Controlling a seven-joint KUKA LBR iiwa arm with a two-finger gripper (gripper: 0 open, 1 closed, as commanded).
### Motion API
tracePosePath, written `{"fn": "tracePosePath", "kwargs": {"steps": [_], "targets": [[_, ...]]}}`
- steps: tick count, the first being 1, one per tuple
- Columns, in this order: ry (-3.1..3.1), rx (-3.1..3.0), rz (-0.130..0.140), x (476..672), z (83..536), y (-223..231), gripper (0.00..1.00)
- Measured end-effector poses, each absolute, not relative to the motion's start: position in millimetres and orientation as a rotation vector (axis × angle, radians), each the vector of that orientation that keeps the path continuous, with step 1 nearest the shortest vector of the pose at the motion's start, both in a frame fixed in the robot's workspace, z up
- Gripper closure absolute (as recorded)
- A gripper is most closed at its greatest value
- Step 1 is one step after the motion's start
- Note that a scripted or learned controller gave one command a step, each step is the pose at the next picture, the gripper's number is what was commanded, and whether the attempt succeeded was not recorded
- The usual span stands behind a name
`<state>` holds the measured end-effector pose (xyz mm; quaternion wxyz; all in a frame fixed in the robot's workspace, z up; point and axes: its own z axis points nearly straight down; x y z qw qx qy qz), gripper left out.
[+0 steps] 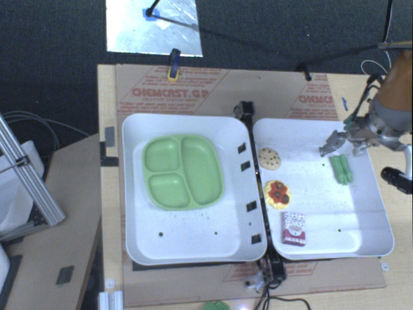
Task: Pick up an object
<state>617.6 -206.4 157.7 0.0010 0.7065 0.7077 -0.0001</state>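
The right bin (361, 237) holds a round tan cookie (269, 158), a yellow piece with a red top (277, 194), a small red and white box (293, 228) and a green pod-shaped object (341, 169). My gripper (333, 144) hangs over the right bin's upper right part, just above and left of the green object. Its fingers look spread, with nothing between them. The grey arm with its orange band (397, 86) comes in from the right edge.
A green divided plate (183, 172) lies in the left bin (139, 237). Black clips (248, 166) run along the divider between the bins. A shiny metal sheet (153, 18) lies beyond the bench. An aluminium frame (29, 179) stands at the left.
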Motion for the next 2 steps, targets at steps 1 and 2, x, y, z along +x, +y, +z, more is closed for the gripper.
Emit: {"fn": "tracePosePath", "kwargs": {"steps": [1, 2], "targets": [[2.218, 2.21, 0.014, 598.0, 88, -205, 0.0], [2.209, 2.2, 0.014, 600.7, 103, -209, 1.0]]}}
